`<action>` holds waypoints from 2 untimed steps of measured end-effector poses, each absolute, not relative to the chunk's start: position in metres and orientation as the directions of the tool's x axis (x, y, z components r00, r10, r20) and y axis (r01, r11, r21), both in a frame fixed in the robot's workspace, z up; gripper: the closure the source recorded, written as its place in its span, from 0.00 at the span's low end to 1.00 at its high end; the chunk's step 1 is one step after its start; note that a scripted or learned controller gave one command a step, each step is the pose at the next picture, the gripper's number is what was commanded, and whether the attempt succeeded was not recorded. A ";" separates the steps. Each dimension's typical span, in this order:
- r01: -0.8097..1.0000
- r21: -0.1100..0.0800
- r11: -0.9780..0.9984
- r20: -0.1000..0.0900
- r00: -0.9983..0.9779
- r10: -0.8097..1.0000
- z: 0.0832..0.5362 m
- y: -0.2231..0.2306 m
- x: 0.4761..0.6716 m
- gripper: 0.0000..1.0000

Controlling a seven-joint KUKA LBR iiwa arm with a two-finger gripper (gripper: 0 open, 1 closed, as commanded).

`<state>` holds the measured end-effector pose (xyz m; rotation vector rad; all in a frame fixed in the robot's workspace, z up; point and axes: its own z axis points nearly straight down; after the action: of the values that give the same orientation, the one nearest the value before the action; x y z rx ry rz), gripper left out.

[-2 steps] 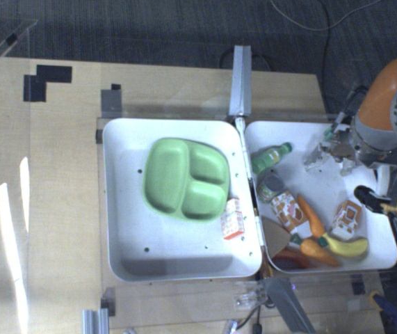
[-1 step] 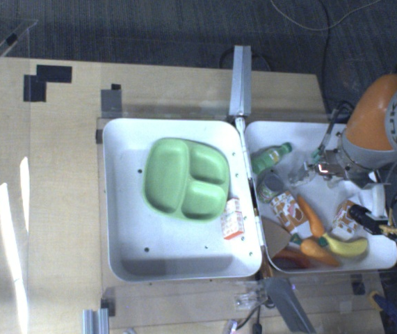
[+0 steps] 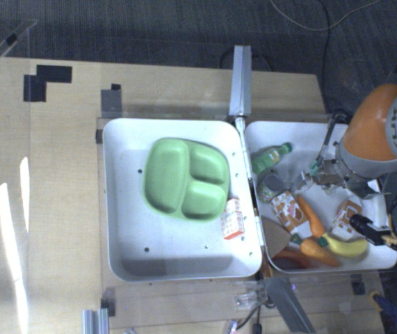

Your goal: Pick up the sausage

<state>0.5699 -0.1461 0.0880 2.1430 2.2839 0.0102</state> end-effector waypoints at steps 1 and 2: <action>1.000 0.009 0.020 -0.003 -0.020 1.000 0.087 -0.191 0.592 0.00; 1.000 0.010 0.025 0.000 -0.025 1.000 0.097 -0.188 0.593 1.00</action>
<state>0.5934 -0.1883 0.0972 2.1883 2.2443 0.0110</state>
